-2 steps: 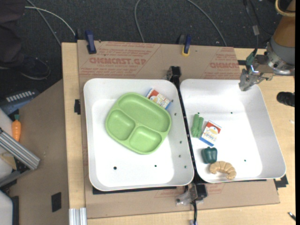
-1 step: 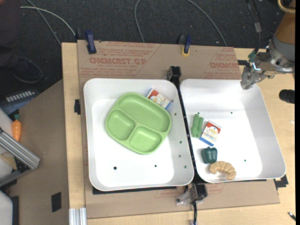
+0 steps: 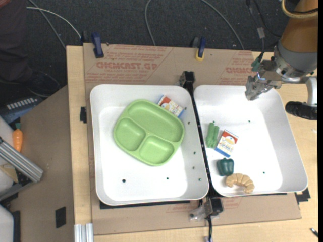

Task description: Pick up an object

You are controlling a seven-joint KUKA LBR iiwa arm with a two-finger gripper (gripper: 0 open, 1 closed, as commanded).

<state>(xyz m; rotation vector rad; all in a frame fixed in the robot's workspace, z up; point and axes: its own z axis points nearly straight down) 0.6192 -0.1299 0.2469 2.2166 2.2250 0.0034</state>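
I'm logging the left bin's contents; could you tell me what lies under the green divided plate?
A small colourful box pokes out from beneath the green divided plate's far right edge, in the left bin. Most of it is covered, and anything else beneath is hidden.

Single arm (image 3: 298, 29) entering from the upper right, its orange band uppermost and the grey wrist section below it. The wrist angles down and to the left, ending in the gripper (image 3: 254, 91). The gripper hangs low, pointing downward, with its metal fingers (image 3: 251, 93) close together and nothing between them.
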